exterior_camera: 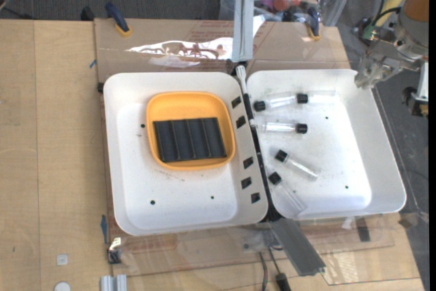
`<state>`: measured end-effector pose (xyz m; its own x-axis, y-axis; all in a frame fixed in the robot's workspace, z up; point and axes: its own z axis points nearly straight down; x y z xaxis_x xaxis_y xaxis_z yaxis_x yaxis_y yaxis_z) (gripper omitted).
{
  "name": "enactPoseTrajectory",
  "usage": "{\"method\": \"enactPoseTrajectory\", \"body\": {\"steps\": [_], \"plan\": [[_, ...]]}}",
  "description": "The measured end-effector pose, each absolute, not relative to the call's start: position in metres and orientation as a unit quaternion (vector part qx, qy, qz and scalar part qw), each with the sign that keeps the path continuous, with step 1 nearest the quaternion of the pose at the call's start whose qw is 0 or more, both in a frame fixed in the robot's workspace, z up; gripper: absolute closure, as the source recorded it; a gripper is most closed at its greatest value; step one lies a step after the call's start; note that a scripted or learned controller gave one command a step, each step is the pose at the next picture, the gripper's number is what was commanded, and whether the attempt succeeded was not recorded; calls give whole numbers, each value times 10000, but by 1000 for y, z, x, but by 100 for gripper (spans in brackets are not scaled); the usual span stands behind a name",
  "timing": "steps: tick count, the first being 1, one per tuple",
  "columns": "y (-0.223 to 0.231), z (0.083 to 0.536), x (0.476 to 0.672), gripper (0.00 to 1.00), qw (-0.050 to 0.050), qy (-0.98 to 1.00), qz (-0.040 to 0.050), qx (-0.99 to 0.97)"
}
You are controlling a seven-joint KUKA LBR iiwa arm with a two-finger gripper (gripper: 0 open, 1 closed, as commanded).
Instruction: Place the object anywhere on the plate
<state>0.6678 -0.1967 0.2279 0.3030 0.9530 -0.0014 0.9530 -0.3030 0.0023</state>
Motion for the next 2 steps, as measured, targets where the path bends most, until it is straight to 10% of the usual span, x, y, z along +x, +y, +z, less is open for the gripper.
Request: {"method": "enactPoseTrajectory", "body": {"steps": [2], "plan": [[-220,345,668,100,27,7707,6,6371]]}}
